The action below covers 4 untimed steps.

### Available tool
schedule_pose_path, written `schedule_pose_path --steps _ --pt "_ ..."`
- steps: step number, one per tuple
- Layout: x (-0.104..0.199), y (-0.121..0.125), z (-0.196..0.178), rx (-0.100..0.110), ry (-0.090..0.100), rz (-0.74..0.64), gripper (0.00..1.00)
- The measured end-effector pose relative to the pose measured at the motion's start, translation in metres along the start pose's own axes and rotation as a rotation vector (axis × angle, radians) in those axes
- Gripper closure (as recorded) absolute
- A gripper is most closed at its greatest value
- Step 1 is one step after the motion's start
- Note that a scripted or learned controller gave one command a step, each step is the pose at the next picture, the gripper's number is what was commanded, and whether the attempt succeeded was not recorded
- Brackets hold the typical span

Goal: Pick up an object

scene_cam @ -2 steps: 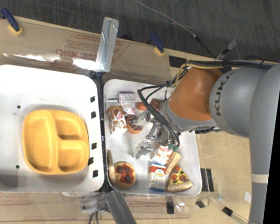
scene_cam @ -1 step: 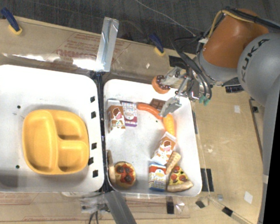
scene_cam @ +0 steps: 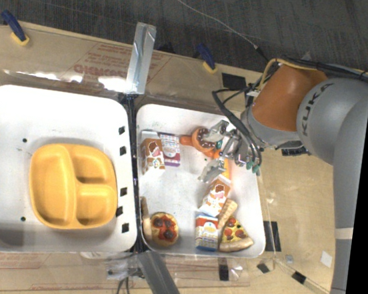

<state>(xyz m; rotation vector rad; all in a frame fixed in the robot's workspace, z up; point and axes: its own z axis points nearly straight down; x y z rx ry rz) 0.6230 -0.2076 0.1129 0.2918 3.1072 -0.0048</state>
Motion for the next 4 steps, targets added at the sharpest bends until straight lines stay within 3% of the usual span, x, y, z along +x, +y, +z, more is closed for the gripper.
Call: schedule_pose_path --steps 1,2,3,4 --pt "0.042 -0.008 0.008 -0.001 -0.008 0.159 0.0" --pt "0.131 -0.025 0.017 0.001 0.015 0.314 0.0" --pt "0.149 0.004 0.017 0.001 0.02 0.296 0.0" --pt "0.058 0.025 0.018 -0.001 0.018 0.067 0.0"
